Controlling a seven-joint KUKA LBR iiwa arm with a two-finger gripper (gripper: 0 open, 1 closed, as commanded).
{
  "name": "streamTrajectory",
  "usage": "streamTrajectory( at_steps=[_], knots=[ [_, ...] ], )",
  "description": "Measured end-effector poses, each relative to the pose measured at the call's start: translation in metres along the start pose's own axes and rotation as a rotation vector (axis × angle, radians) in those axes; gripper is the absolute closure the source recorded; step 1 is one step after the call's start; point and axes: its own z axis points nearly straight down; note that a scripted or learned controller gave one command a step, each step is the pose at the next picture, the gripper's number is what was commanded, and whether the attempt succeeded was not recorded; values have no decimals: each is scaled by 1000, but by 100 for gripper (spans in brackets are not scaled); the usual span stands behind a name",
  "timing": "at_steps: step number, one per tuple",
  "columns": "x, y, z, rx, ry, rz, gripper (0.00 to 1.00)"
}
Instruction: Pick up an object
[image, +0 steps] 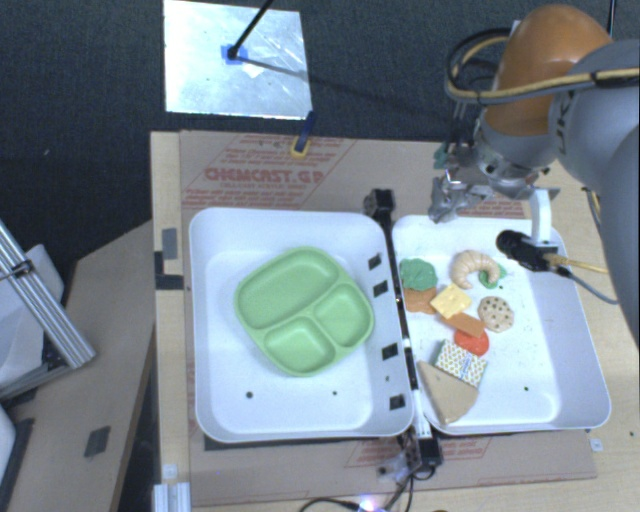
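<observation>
Toy food lies in the right bin: a green leafy piece, a croissant, a yellow cheese wedge, an orange piece, a red tomato slice, a round cookie, and a patterned sandwich piece on a tan slice. My gripper hangs over the bin's far left corner, above and apart from the food. Nothing shows between its fingers.
The left bin holds a green divided plate. A black clip divider joins the two bins. A shiny square sheet lies beyond the bench at the back.
</observation>
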Motion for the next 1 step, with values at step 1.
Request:
streamTrajectory(
  at_steps=[1],
  knots=[
    [54,-1,-7,0,0,0,100]
  ],
)
